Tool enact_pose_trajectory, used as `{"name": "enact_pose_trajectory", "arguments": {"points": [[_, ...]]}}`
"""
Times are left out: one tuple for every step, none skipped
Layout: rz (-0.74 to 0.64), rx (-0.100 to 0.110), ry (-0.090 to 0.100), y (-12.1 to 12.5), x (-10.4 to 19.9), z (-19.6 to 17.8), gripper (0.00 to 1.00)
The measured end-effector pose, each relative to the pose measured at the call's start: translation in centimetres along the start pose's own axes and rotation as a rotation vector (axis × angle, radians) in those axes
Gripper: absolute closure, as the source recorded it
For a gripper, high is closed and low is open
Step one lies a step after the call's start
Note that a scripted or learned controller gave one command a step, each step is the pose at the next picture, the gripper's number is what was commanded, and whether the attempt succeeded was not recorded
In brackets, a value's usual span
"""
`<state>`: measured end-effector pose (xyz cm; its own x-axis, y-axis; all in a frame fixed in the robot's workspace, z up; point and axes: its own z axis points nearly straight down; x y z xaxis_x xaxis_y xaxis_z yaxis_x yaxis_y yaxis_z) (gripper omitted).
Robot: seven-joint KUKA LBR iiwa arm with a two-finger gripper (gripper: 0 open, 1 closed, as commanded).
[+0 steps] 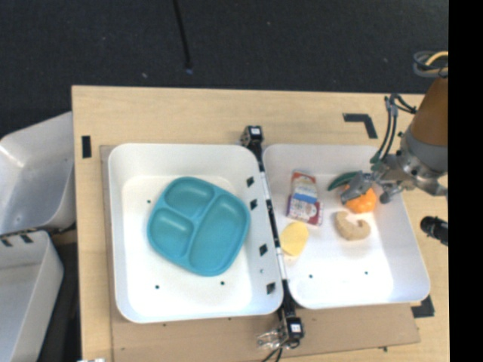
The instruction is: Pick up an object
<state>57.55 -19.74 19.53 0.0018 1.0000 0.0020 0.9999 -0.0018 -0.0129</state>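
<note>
The right bin (377, 277) holds several small things. An orange piece (362, 201) with a green leafy end (345, 179) lies near the bin's upper right. My gripper (375, 184) hangs right over that orange piece, at its upper edge, and whether it touches it is unclear. A beige lump (352, 226) sits just below the orange piece. A red, white and blue packet (305, 198) lies left of them. A pale yellow piece (294, 240) rests by the bin's left wall.
The left bin (128, 277) carries a blue divided plate (198, 225). A ridge with black clips (266, 217) separates the two bins. The grey arm with its orange band (430, 127) comes in from the right. White containers (30, 187) stand beyond the bench's left edge.
</note>
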Motion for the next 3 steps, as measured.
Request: {"name": "enact_pose_trajectory", "arguments": {"points": [[-0.003,-0.014,-0.003,0.3,0.0,-0.9,0.0],[-0.003,-0.009,-0.002,0.3,0.9,4.9,0.0],[0.0,-0.016,-0.002,0.5,0.8,9.4,0.0]]}}
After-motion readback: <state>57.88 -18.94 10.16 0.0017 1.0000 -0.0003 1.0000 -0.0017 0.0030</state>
